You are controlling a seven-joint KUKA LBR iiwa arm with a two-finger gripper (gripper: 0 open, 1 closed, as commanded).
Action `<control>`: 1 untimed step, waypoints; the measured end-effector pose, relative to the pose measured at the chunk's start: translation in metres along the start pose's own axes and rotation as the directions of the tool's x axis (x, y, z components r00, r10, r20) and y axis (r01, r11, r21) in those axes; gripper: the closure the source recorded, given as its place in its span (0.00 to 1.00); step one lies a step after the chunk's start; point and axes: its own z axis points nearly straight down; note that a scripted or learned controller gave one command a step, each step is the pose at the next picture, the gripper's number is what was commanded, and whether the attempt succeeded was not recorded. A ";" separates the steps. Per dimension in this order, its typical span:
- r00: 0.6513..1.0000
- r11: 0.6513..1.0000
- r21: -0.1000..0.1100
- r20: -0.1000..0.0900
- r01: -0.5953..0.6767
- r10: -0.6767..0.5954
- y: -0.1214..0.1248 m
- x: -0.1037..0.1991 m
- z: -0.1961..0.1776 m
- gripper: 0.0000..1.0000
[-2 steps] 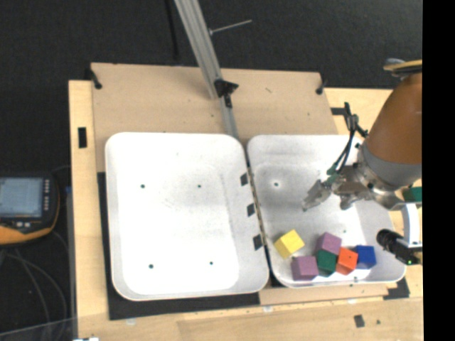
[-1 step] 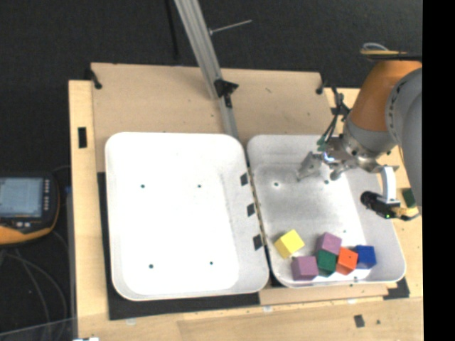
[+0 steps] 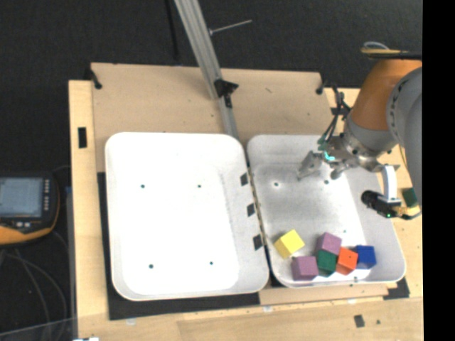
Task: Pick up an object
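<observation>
Several small blocks lie at the near end of the right bin (image 3: 298, 190): a yellow block (image 3: 289, 244), two purple blocks (image 3: 304, 267) (image 3: 329, 244), a green block (image 3: 326, 261), an orange block (image 3: 347, 260) and a blue block (image 3: 365, 255). My gripper (image 3: 323, 167) hangs over the far part of the right bin, well away from the blocks. Its fingers are spread open and nothing sits between them.
The left bin (image 3: 178, 212) lies beside the right one. A slanted metal pole (image 3: 206, 55) rises from the bench behind the bins. A handheld controller (image 3: 25, 201) rests off the bench at the left.
</observation>
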 end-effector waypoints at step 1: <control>1.000 1.000 0.001 0.000 0.003 -0.003 0.000 0.001 0.000 0.00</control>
